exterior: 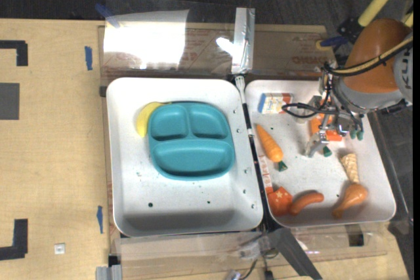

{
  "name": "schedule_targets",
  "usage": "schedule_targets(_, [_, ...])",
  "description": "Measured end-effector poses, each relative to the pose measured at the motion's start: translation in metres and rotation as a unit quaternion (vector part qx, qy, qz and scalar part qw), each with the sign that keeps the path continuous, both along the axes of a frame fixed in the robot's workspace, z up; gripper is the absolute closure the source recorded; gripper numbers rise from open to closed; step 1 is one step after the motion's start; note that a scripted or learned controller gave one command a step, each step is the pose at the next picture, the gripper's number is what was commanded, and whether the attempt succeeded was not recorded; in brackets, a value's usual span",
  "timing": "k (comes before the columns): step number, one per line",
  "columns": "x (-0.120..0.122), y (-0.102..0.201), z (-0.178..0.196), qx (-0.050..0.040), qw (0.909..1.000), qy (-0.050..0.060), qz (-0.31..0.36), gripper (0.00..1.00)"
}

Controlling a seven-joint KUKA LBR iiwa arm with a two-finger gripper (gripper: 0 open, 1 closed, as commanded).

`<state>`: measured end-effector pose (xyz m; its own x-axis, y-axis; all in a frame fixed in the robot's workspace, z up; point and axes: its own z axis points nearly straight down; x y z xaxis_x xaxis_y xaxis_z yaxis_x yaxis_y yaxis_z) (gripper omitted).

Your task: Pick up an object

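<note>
the right bin [384, 203] holds a scatter of small toy foods, and the hand [319, 144] is seen low over its upper middle, reached in from the right. whether anything is gripped cannot be told: the metal tips are small and blurred, and an orange-red item [331, 133] sits right against them, so its being held is not claimed.

the nearest clear candidate is the carrot [270, 145], which lies at a slant to the left of the hand, near the bin's left wall. it is judged to be light, stiff, moulded plastic, smooth and somewhat slippery, tapering to a green end; it is best taken across its thicker middle, square to its long axis, so that it is not squeezed out sideways.

a pale bread-like piece [351, 167] lies just below and right of the hand. a sausage [306, 200], a tomato [279, 200] and a brown piece [350, 199] lie further toward the near wall. a small printed box [273, 103] lies at the top left.

the left bin [128, 141] carries a teal divided plate [191, 139] over something yellow [144, 117].
</note>
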<state>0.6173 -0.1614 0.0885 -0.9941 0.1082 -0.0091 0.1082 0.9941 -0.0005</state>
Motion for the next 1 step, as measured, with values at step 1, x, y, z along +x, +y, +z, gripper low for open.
schedule_targets(1, [0.0042, 0.0007, 0.0148, -0.0018, 1.0000, -0.007, 0.001, 1.00])
